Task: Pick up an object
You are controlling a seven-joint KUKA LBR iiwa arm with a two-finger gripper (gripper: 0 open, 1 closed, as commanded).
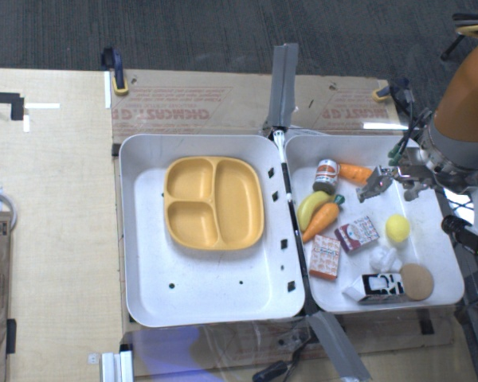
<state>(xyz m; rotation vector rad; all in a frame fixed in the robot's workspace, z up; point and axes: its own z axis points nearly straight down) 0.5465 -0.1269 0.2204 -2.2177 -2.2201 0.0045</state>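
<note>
A metal pincer (380,183) hangs over the right white bin (450,265), fingers slightly apart, gripping nothing. Left of it lie a smooth orange carrot (354,173) and a small capped jar (326,174). Below it sit a round yellow lemon (397,228) and a glossy little carton (357,234). Far left rests a moulded yellow divided plate (215,203).
</note>
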